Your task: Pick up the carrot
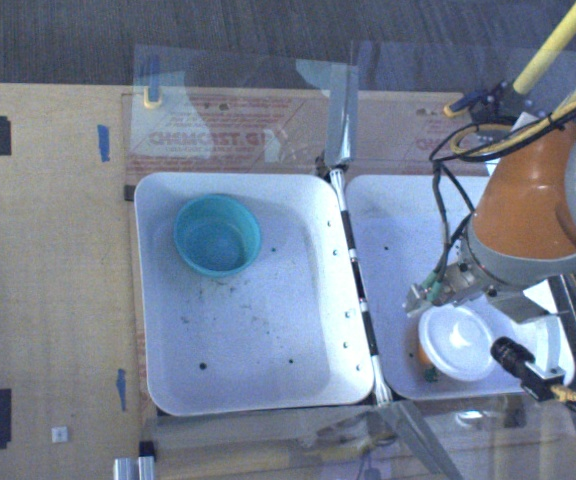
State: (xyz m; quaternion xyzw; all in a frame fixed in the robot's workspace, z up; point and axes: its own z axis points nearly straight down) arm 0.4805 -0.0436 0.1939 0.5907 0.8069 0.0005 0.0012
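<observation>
Most of the carrot [421,352] is hidden: a sliver of orange shows near the front of the right bin [393,228], with a small green tip just below it. The rest lies under a white round part at the arm's end. My gripper [456,344] hangs straight over that spot, below the grey and orange wrist [528,218], and it is seen from above.
A teal bowl [217,234] stands upright in the back left of the left bin [248,368]. The divider between the two bins [353,268] runs just left of the gripper. Cables and a black fitting [520,360] hang beside the wrist on the right.
</observation>
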